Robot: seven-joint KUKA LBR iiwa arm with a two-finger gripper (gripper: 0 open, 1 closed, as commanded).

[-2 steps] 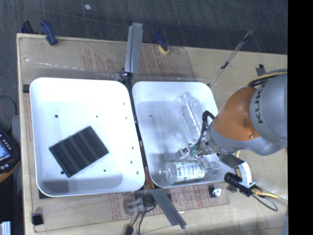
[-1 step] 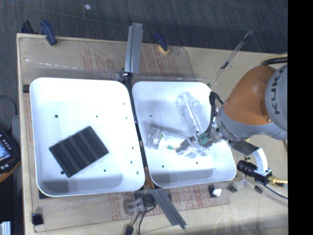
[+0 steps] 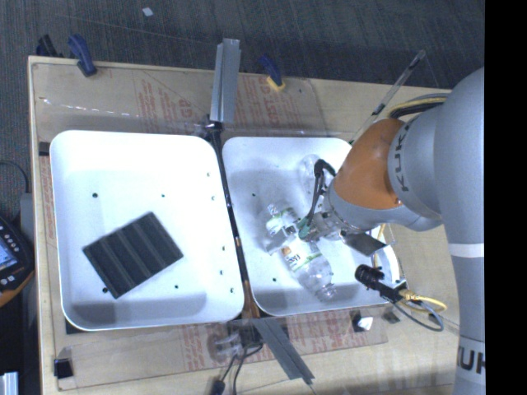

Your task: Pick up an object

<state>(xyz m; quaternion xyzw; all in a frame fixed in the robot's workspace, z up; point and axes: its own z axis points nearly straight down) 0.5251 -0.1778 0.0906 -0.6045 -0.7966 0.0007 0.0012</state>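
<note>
Two clear plastic bottles lie in the right bin point(image 3: 247, 163). One bottle point(image 3: 277, 223) with a white and green label rests near the bin's middle. The other bottle point(image 3: 311, 271) lies closer to the front wall. My gripper point(image 3: 310, 227) hangs low over the right bin, just right of the first bottle and above the second, mostly hidden under the orange-banded wrist point(image 3: 366, 179). A black ridged slab point(image 3: 132, 253) lies flat in the left bin point(image 3: 74, 151).
A metal divider bar point(image 3: 225, 81) runs back from between the bins. Blue clamps point(image 3: 81, 54) sit on the bench's far edge. A black camera stub and cables point(image 3: 380, 281) hang off the wrist over the right bin's front right corner.
</note>
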